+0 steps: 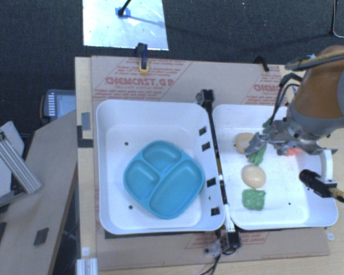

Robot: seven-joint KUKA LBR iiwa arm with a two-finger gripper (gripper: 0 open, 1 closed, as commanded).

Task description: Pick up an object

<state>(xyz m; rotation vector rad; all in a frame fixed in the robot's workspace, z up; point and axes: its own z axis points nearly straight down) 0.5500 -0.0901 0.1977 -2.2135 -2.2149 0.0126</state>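
You see the tool (257, 146) low in the right bin (318, 213) over a green leafy piece (259, 153); its grip you cannot tell. Nearby lies a pale, egg-shaped object (253, 176).

Blue divided plate (163, 179), green lump (253, 199), cream egg (253, 176), white bins (155, 110).

A divided plate (163, 179) lies in the left bin (112, 119); three small objects (253, 176) lie in the right bin (321, 213).

Worktop (86, 67): tan board with red lettering.
On it: left white bin (112, 116) and right white bin (321, 211), side by side, touching.
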